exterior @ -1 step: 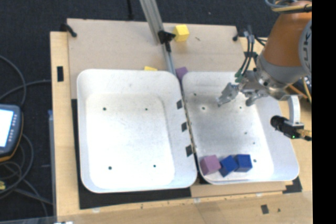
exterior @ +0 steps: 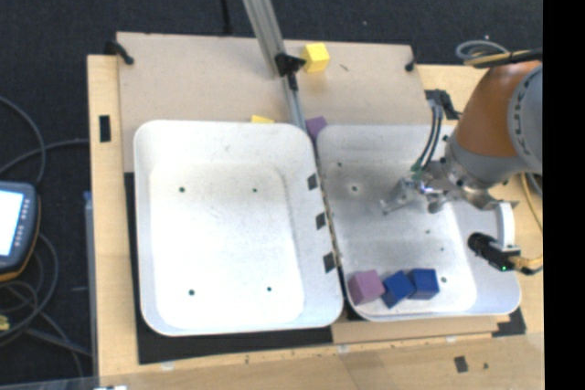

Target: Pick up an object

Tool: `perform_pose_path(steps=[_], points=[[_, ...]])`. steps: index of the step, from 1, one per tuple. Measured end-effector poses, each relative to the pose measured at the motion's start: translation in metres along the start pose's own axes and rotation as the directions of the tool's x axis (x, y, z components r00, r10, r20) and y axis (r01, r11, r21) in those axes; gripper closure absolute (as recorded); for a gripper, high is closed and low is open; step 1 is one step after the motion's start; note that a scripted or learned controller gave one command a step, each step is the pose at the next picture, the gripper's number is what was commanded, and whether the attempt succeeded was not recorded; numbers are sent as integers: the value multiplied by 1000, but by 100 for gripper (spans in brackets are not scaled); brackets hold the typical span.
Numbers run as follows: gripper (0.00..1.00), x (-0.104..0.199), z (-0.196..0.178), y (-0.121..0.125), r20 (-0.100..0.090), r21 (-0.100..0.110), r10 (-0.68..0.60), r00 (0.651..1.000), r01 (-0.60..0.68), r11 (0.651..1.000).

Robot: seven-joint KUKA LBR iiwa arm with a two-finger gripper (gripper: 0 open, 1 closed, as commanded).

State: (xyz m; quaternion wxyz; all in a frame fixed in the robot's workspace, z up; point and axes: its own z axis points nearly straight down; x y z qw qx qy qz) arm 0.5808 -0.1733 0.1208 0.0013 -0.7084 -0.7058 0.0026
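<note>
In the right bin, near its front edge, lie a purple block and two blue blocks, close together in a row. My gripper hangs over the middle of the right bin, well behind those blocks, with the orange-banded arm coming in from the right. Nothing shows between its fingers from this angle.
The left bin sits beside the right one. A yellow block rests on the board behind the bins, by a slanted metal rail. Small yellow and purple pieces lie at the bins' back edges. A handheld screen sits far left.
</note>
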Motion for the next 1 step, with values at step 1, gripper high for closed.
perform_pose_path(steps=[1], points=[[0, -42, 23, -43, 1, -8, 1, 1000, -1, 1000]])
